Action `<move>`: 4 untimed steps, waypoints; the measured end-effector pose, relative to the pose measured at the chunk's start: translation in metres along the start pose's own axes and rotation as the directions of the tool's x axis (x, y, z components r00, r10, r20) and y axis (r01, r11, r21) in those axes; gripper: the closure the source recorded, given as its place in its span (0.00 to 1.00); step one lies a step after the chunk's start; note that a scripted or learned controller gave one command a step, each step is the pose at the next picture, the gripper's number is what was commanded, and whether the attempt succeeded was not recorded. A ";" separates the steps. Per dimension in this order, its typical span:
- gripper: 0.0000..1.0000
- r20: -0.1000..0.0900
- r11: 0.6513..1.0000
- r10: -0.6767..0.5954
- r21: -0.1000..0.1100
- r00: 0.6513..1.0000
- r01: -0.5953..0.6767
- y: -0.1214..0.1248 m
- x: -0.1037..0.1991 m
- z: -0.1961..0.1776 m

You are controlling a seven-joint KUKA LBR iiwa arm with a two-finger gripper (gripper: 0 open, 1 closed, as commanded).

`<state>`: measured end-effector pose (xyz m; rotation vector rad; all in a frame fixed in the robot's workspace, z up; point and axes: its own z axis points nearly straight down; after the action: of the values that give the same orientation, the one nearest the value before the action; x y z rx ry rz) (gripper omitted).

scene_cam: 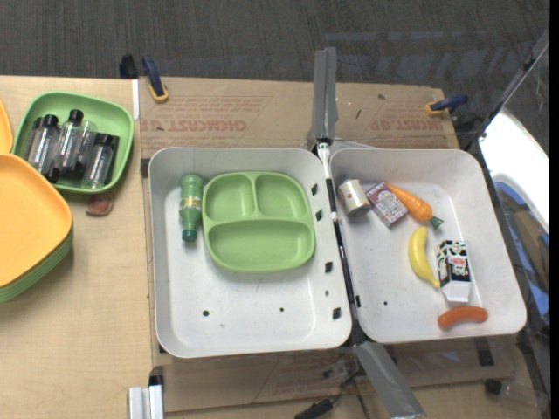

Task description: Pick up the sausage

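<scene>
- A brown cardboard sheet (262,116) covered the bench, held at its far edge by two clamps (155,81).
- The left bin (175,321), white and shallow, sat touching the right bin (384,321) along a shared middle edge.
- A stack of orange plates (26,225) lay on the wooden surface left of the left bin, partly cut off by the picture's edge.
- A green divided plate (258,221) with three compartments lay flat in the far half of the left bin.
- A green square dish (35,116) sat beyond the orange plates and held several small clear bottles with dark caps (70,147).
- A yellow banana (421,256) lay in the middle of the right bin, just beside the milk carton.
- A black-and-white milk carton (453,264) lay on its side to the right of the banana.
- An orange carrot (410,202) lay slantwise near the far side of the right bin.
- A green bottle (190,206) lay just left of the divided plate.
- The sausage (462,317), orange-red and slightly curved, lay in the right bin near its front right corner, just in front of the carton's end.
- A purple packet (386,205) lay between the carrot and a tin can.
- The small silver tin can (353,195) lay near the right bin's far left corner.
- Whether the gripper was released or clenched could not be told.
</scene>
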<state>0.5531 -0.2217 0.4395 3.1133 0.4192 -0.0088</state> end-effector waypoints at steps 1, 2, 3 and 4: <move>1.00 0.000 0.998 0.065 0.001 0.998 -0.065 -0.011 -0.044 0.000; 1.00 0.000 0.999 0.051 0.000 0.999 -0.051 -0.007 -0.026 0.000; 1.00 0.001 0.999 -0.044 0.001 0.999 0.044 -0.008 -0.028 0.000; 1.00 0.001 0.996 -0.085 0.001 0.996 0.085 -0.010 -0.035 0.000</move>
<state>0.5165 -0.2217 0.4398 3.0940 0.5515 -0.0102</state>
